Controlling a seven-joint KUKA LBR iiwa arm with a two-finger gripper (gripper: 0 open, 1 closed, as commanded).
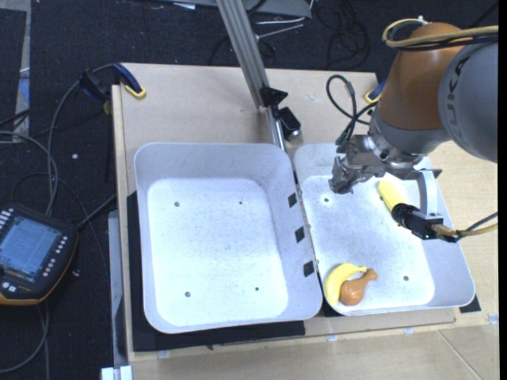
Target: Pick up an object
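My gripper (341, 181) hangs over the back left part of the right bin (444, 252), near its far wall, and I see nothing between its fingers. A yellow banana (342, 274) and an orange-brown drumstick-shaped toy (356, 286) lie touching each other at the front of that bin, well in front of the gripper. A short yellow elongated thing (389, 193) lies just right of the gripper, partly under the wrist.
The left bin (158, 212) stands beside the right one, and their rims meet in a ridge with black clips (302, 233). A slanted metal pole (247, 46) rises behind the bins. A teach pendant (28, 252) lies on the floor at far left.
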